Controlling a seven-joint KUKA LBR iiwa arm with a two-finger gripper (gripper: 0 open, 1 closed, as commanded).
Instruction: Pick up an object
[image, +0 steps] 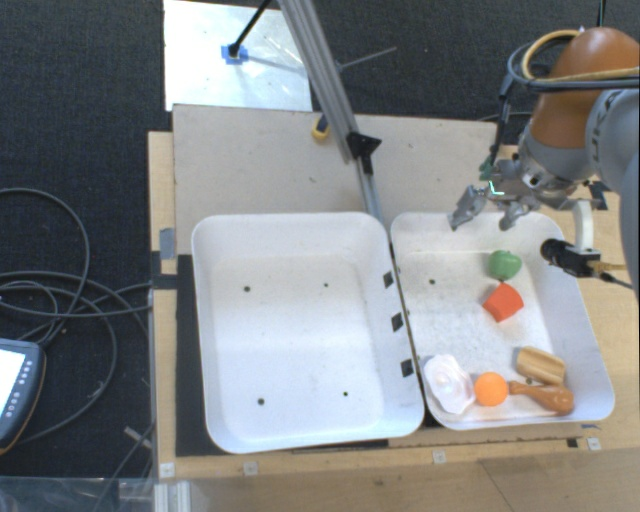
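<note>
White plastic makes up the shallow right-hand bin (420, 245), the landmark here, and everything worth picking lies along its near and right side, probably where earlier drops and the sloped walls gathered them. A small round green object (505, 264) sits toward the bin's far right corner, with a red block-shaped object (503, 302) just nearer than it. Along the bin's near wall lie a crumpled white item (447, 383), an orange ball (490, 389) beside it, and a tan wooden piece with a brown handle-like piece (541, 382) touching or nearly touching the ball; which of these overlap is hard to tell. The two-finger gripper (490, 209) hangs over the bin's far rim, its fingers spread apart with nothing between them, poised as if to descend. The green object is nearest it, so a pick there seems the likeliest next move, though the bin wall close by could hamper the fingers.
</note>
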